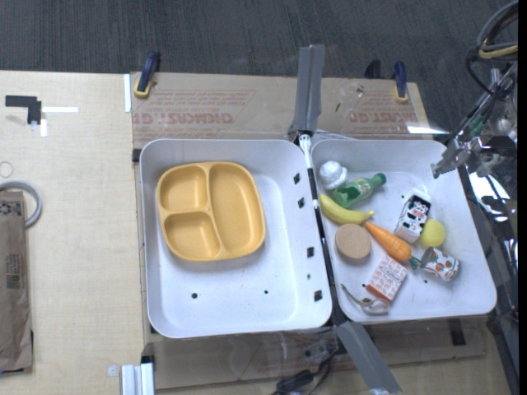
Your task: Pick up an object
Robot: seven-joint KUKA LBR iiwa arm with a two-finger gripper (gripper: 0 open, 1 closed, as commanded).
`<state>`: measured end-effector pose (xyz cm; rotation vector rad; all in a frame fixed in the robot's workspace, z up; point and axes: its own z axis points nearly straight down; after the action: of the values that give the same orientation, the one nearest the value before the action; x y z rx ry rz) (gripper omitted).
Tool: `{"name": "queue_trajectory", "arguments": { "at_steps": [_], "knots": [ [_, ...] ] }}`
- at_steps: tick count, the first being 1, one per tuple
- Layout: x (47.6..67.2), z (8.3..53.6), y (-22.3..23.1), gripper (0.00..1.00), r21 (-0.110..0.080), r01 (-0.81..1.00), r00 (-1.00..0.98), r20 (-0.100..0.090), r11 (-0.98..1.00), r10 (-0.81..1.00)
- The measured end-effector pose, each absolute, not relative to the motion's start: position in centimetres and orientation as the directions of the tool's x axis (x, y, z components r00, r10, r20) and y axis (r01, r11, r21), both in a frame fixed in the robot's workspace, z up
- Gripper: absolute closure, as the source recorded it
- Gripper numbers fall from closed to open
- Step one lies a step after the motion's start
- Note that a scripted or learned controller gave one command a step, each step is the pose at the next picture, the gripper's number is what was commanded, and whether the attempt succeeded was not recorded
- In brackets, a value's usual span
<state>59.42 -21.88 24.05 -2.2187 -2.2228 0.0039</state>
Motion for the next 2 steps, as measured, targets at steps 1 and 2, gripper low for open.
{"name": "queue_trajectory", "arguments": {
  "at_steps": [1,2],
  "knots": [
    [55.57,9.77,-19.84,0.00,-0.002,0.973,-0.229,0.000,0.229,0.973],
    [56.23,9.18,-18.85,0.00,0.000,1.000,0.000,-0.001,0.000,1.000]
  ]
}}
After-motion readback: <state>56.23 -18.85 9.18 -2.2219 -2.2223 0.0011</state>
